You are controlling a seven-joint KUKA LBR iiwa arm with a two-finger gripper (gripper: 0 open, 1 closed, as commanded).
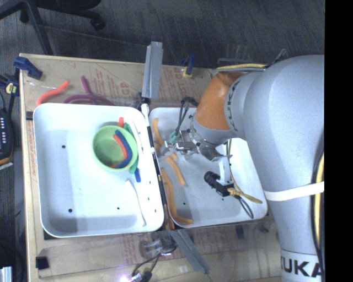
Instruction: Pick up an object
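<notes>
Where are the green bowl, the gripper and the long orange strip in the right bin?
green bowl [105, 147], camera view, bare green inner floor.
gripper [176, 145], camera view, at its tip.
long orange strip [170, 199], camera view, about mid-length.

A robotics lab: KUKA arm [287, 137] over a clamped plywood bench [99, 77] (carpet floor [220, 27], chair base [66, 11] behind).

Bright, even overhead light; slightly soft picture.
I see the left bin [71, 187] nearly washed out, faint shadow along its lower wall, glare at the bench [99, 253] edge, a dark floor [110, 22], and the gripper [176, 146] blurry in shade.
</notes>
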